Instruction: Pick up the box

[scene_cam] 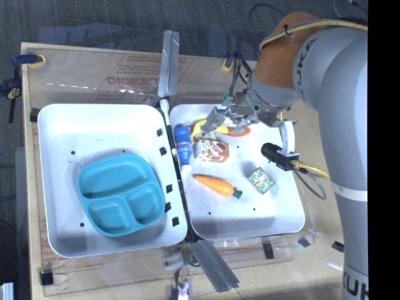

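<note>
The box (pixel 212 150), a small red and white carton with printed pictures, lies flat in the right bin (pixel 284 214), near its back left. My gripper (pixel 226 119) hangs over the back of that bin, just beyond the box in the view. It looks open, with no box between its fingers. A yellow item (pixel 198 128) and an orange and white item (pixel 241 130) lie right under the gripper, partly hidden by it.
A blue bottle (pixel 182 144) lies along the right bin's left wall, beside the box. An orange carrot (pixel 215 185) and a small green packet (pixel 261 180) lie nearer the front. The left bin (pixel 56 130) holds a blue divided plate (pixel 120 194). A black cable plug (pixel 278 155) hangs at the right.
</note>
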### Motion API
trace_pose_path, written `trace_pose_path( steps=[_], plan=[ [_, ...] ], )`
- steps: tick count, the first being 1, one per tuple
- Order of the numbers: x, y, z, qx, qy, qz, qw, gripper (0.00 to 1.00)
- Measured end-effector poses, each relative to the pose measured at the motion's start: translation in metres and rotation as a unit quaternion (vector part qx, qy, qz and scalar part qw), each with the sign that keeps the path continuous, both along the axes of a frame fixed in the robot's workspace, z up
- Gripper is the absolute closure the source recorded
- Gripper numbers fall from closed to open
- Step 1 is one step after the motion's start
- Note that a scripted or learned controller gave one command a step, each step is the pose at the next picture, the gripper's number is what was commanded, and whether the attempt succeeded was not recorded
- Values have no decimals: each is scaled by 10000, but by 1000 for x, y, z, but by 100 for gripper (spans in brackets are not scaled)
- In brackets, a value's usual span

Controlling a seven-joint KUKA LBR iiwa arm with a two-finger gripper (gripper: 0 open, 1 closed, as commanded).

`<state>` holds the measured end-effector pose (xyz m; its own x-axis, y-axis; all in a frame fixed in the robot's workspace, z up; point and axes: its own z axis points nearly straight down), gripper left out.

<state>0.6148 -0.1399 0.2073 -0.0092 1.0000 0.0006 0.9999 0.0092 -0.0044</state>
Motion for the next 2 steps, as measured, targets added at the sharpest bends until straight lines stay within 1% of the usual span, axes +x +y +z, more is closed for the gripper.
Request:
trace_pose_path(
  steps=[1,2],
  plan=[
    [-49,15,-117,-4,2,-850,9964,0],
    [-111,1,-79,0,1,-1595,9872,0]
  ],
)
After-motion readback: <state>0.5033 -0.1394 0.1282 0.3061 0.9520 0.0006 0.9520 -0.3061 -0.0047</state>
